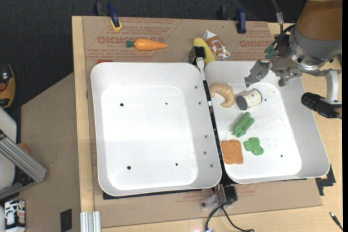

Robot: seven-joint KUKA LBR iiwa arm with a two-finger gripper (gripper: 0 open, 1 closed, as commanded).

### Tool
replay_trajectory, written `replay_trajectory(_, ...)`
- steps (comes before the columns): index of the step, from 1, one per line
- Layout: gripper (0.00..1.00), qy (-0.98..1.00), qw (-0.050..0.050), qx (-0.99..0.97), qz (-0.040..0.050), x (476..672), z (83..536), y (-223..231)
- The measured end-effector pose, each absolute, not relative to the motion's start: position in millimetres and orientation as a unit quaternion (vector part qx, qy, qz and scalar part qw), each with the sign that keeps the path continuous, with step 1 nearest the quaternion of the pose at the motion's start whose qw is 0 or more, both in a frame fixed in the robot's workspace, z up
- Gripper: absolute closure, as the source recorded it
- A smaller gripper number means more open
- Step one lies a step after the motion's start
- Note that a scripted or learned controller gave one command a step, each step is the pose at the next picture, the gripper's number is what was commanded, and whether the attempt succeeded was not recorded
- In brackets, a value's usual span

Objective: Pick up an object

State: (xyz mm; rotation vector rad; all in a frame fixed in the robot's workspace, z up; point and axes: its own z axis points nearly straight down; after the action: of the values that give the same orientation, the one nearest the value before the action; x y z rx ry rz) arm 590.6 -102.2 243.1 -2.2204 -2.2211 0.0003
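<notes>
The right bin holds a tan croissant, a small white cylinder with a dark end, a long green vegetable, a small green leafy piece and an orange square slice. My gripper hangs over the far part of the right bin, just above and to the right of the white cylinder. It is open and nothing sits between its fingers. One grey finger points down toward the cylinder.
The left bin sits beside the right one. Behind the bins, on the cardboard, lie a carrot, a yellow and black object and a small carton. Two blue clamps hold the board's far edge.
</notes>
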Motion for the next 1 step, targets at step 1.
replay_trajectory(1,0.00,-0.707,-0.002,-0.707,-0.0017,625.9,100.6,-102.5)
